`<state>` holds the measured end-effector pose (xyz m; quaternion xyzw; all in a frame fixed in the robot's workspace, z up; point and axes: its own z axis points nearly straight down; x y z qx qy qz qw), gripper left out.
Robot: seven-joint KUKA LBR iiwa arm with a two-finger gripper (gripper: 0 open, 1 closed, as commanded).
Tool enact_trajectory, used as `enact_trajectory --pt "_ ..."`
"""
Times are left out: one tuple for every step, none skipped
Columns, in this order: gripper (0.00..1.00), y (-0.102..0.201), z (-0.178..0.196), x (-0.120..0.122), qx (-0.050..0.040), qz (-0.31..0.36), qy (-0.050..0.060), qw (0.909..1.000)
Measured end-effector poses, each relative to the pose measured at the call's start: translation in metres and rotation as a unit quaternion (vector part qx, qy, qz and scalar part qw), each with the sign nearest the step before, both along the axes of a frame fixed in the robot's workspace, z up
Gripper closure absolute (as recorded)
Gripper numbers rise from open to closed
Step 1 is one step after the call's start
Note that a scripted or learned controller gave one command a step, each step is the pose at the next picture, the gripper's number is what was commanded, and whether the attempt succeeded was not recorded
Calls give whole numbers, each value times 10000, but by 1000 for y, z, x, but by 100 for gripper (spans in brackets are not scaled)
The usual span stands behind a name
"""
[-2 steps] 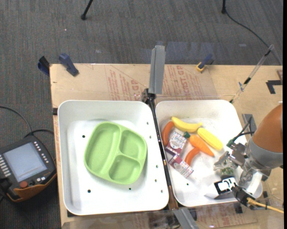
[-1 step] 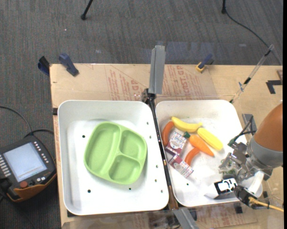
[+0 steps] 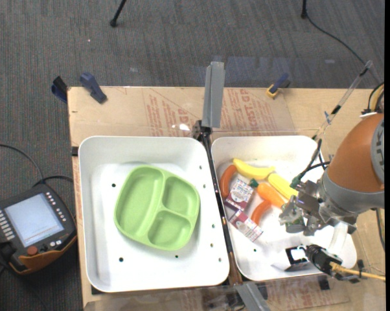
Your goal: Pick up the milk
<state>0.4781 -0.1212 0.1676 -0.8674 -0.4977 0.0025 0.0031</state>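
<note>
The approach is under way: the hand [image 3: 297,214], grip state unclear, hovers in the right bin [image 3: 273,144] and must next reach the milk [image 3: 240,191] toward its left edge.

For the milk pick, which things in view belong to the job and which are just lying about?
Belongs to the job:
milk carton, in the right bin
gripper, over the right bin

Just lying about:
banana
carrot
second small carton
green divided plate in the left bin
handheld controller on the floor
</note>
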Motion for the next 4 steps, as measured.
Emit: enact_trajectory --pt "100 72 18 4 13 3239 -13 9461" --pt "100 111 18 -3 2 1824 -5 9832" --pt "100 168 18 -4 9 3158 1 9488" --pt "100 206 18 -3 15 4320 -4 9018"
